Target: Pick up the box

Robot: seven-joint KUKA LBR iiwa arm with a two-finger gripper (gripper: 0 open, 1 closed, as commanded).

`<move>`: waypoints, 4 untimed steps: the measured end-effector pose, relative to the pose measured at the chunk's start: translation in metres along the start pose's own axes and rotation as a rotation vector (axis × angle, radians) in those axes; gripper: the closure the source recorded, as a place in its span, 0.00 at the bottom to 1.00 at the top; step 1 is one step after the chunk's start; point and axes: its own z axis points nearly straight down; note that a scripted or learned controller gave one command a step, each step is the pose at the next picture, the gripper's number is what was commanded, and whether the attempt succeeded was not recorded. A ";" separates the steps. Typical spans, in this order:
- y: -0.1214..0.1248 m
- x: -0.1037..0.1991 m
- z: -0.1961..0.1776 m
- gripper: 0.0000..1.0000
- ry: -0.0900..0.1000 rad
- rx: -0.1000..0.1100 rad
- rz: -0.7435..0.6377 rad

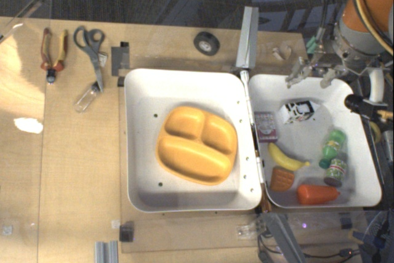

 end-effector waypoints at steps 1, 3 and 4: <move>-0.001 0.033 0.073 0.00 0.000 0.000 0.011; -0.017 0.019 0.166 1.00 -0.001 -0.010 -0.054; -0.068 0.062 0.067 1.00 0.001 -0.003 0.122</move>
